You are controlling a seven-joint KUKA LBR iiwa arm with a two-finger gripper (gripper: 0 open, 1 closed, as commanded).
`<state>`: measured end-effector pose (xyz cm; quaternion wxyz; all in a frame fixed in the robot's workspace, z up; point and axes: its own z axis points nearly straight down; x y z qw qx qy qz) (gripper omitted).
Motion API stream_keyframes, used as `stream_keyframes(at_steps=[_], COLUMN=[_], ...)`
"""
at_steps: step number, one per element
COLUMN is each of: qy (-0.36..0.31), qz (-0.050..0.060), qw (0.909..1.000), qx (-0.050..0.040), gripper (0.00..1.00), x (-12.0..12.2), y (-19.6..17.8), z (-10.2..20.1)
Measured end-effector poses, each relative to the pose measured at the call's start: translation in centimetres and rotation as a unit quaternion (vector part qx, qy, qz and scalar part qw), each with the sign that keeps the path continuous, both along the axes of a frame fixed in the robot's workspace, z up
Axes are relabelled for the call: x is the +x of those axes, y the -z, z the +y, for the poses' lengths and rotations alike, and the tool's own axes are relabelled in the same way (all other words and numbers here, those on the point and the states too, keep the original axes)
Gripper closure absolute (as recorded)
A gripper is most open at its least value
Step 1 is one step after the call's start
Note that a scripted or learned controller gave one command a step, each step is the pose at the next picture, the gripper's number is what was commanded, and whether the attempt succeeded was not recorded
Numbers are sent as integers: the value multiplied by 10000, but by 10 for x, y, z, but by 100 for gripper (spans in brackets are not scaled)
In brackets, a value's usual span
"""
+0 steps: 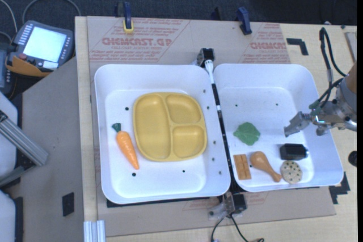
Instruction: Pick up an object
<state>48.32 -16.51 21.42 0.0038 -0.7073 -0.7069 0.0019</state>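
- My claw (pixel 306 122) is over the right bin (pixel 266 73), near its right wall, just above and beside the black block (pixel 293 151). Nothing shows between its parts.
- Whether the claw is spread or pressed together I cannot tell; a grey piece juts left and down from the wrist and the rest is too blurred.
- My arm enters from the right edge, with cables looping up behind the wrist.
- The black block lies on the bin floor just below the claw, apart from it.
- Below the block lies a round speckled cookie (pixel 291 171); left of it lies a tan drumstick (pixel 264 164), and next a flat brown wafer (pixel 241 166).
- A green leafy piece (pixel 247 133) lies left of the claw, near the middle of the bin.
- The left bin (pixel 108 122) holds a yellow divided plate (pixel 169 125) and, beside it on the left, an orange carrot (pixel 127 148).
- Both bins rest on the worktop (pixel 170 37).
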Motion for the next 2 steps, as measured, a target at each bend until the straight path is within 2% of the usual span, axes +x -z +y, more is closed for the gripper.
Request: stream_keyframes(at_steps=[1, 2], qy=[-2, 4], qz=[2, -39], qw=[10000, 10000], qx=[3, -14], gripper=[0, 0], x=[-3, 2], y=[60, 104], z=[9, 2])
